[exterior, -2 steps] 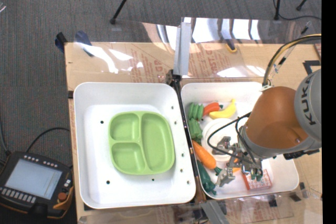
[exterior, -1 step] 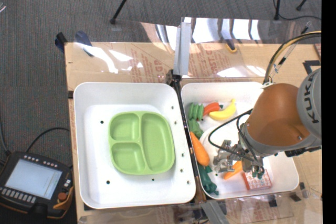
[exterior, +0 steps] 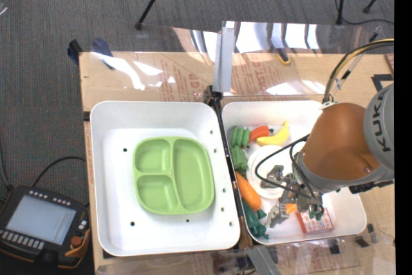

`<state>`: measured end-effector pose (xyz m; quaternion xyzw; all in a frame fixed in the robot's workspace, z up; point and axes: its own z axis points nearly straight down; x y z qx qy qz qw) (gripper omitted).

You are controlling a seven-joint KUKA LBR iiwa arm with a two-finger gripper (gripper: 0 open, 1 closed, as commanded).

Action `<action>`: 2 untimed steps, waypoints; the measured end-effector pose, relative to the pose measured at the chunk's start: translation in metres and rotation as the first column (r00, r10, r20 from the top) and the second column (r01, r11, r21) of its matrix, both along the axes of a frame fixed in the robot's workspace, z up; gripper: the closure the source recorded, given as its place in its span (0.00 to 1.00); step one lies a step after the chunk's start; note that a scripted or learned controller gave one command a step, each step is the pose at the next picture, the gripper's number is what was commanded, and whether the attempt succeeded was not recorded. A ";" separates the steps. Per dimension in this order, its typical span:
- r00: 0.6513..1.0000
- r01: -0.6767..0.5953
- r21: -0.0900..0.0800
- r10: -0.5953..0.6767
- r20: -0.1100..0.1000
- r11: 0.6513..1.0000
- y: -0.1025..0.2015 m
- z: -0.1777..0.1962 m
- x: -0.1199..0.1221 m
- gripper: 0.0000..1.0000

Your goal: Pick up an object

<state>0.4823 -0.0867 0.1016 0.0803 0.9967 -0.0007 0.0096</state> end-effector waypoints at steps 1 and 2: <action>1.000 -0.004 0.000 0.004 0.000 1.000 0.001 0.009 0.001 1.00; 1.000 -0.005 0.001 0.005 -0.001 1.000 0.001 0.009 0.000 0.00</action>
